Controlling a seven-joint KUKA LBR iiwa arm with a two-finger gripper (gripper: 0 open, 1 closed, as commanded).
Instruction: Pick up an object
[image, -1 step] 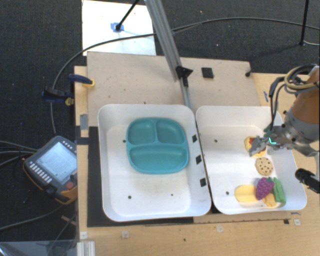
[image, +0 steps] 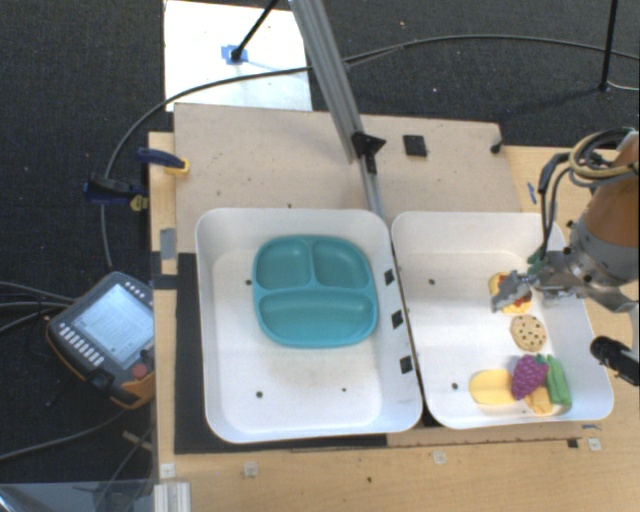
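The pincer (image: 512, 290) hangs low over the right bin (image: 450, 330), reaching in from the right, its tips at a small orange and yellow toy food piece (image: 499, 287) that lies near the bin's middle right; whether the tips are spread or pressed together I cannot tell, since they blur into that piece. Just below it sits a toy cookie (image: 527, 332), and further toward the near corner a cluster: a yellow piece (image: 488, 388), purple toy grapes (image: 530, 375) and a green piece (image: 557, 381), touching one another. The left bin (image: 230, 330) carries a teal divided plate (image: 315, 290), well apart from the arm. The risk, as I judge it, is a glancing contact: the orange piece is small and flat, so tips landing off centre could push it across the smooth floor or close above it. A descent slightly too near could also catch the cookie, nudging both and leaving nothing pinched.
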